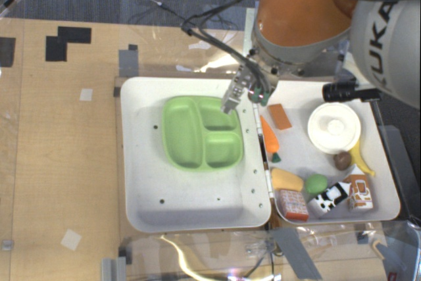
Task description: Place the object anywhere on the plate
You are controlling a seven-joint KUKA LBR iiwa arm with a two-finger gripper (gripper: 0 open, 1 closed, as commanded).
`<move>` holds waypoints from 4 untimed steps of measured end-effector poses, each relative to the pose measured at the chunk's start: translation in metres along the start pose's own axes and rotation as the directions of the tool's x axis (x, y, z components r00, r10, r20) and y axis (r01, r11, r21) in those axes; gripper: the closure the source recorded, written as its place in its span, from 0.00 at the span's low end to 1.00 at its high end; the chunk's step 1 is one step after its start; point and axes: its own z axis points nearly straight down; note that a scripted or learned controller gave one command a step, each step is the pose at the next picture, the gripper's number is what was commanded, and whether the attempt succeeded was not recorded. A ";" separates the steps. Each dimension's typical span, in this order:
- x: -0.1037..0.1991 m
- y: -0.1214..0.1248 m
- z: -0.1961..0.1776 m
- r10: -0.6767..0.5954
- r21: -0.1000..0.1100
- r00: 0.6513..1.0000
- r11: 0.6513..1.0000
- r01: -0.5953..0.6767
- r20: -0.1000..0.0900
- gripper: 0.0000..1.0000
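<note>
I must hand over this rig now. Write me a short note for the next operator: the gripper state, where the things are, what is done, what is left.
Gripper: above the plate's upper right corner; I cannot tell if it is open or shut, and I see nothing in it.
Plate: green, three compartments, in the left bin, with nothing on it.
Objects: all in the right bin, among them a carrot, a banana and a white bowl.
Done: nothing placed yet.
Left: pick one object from the right bin and set it on the plate.
</note>
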 end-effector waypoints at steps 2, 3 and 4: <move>0.049 -0.006 0.055 -0.174 0.003 0.985 0.985 0.174 -0.006 1.00; 0.048 -0.006 0.054 -0.173 0.003 0.985 0.985 0.173 -0.006 0.00; 0.010 -0.010 0.017 0.013 0.003 1.000 1.000 -0.013 -0.003 0.00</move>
